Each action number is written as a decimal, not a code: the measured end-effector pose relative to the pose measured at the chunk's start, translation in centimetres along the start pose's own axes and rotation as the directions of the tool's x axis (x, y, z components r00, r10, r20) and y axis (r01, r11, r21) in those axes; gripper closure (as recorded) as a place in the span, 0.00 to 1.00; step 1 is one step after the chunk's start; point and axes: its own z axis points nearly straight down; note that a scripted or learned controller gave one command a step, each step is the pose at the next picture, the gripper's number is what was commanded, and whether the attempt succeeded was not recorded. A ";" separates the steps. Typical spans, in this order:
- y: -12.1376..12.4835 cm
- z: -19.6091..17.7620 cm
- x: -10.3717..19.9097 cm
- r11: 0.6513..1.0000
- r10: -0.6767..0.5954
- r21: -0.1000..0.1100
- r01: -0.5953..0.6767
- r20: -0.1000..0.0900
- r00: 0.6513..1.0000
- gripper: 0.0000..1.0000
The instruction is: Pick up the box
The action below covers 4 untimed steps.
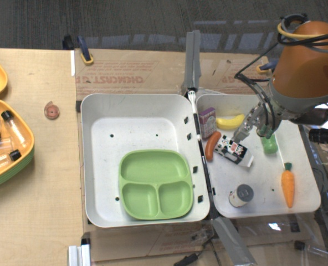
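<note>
the claw (251,127) hangs over the right bin (305,201), reached in from the right under the orange band of the arm (305,60). whether it is released or clenched i cannot tell; nothing shows gripped in it. its tip sits just above and to the right of a small white and black item (232,149) lying tilted on the bin floor. beside that item lies a red sausage-like piece (211,144), and behind them a yellow banana (230,121). the box (208,121), small and purple, stands at the bin's back left corner, close against the divider, with the banana just to its right. a green object (270,144) sits to the right of the claw, a carrot (287,187) farther out near the right wall, and a grey round can (240,195) toward the front. the left bin (92,165) carries a green divided plate (155,184).

risk, as i judge it: the claw is nearer the white and black item than the box, so a descent here would likely catch the wrong thing. the box is hemmed in by the wall and the banana, leaving little room for the claw to straddle it; it could tip or be pushed into the corner.

writing: the cardboard (119,76) on the tabletop behind the bins carries red print, upside down and not reliably readable. the box's label is too small to read.
</note>
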 end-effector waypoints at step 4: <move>-2.0 -17.9 5.4 0.985 -0.171 0.000 0.171 0.003 0.985 1.00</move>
